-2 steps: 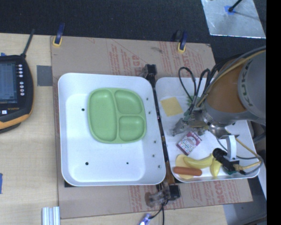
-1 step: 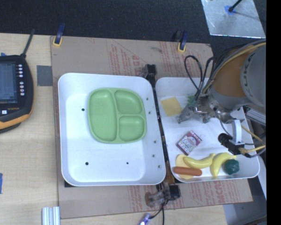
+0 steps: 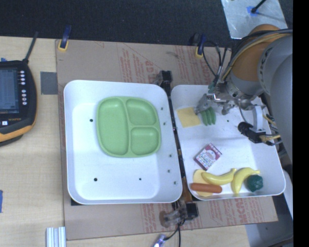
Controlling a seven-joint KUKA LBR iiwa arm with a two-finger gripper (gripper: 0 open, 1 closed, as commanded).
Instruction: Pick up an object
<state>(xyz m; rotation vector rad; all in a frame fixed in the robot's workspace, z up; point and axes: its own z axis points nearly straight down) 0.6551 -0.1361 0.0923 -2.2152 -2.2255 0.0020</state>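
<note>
My gripper [image 3: 212, 107] is low over the back of the right bin [image 3: 268, 161], and its jaws look open. A small green ribbed object [image 3: 210, 117] lies on the bin floor right at the fingertips, partly covered by them. I cannot tell whether they touch it. A flat yellow square [image 3: 188, 117] lies just to its left. Toward the front of the bin are a pink-red packet [image 3: 208, 156], two bananas [image 3: 227, 177], a red sausage [image 3: 206, 188] and a dark green piece [image 3: 255, 183].
The left bin [image 3: 82, 138] holds a green divided plate [image 3: 128, 126]. A teach pendant [image 3: 7, 101] lies on the bench at far left. The arm's grey body and orange band [image 3: 257, 55] hang over the right bin's back right corner, with cables [image 3: 255, 130] beside it.
</note>
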